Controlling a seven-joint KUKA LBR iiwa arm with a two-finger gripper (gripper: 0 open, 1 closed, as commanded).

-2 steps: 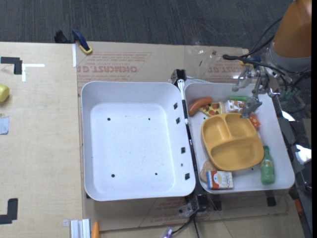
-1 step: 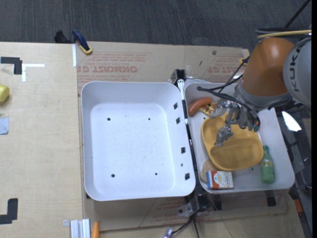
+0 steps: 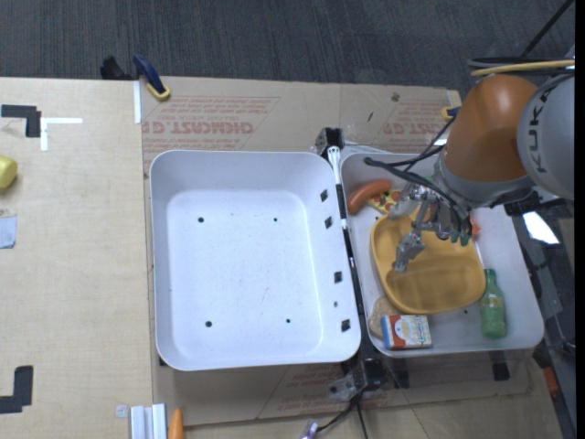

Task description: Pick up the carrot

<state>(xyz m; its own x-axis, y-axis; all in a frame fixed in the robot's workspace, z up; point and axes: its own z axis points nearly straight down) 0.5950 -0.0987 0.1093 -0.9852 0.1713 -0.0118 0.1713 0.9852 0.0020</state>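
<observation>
One carrot (image 3: pixel 368 193) lies at the upper left of the right bin (image 3: pixel 523 286), beside the yellow plate (image 3: pixel 439 282); the claw (image 3: pixel 413 241), spread and empty over that plate, should shift up-left before descending.

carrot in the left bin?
No, the carrot lies in the right bin, at its far left corner beside the yellow plate.
</observation>
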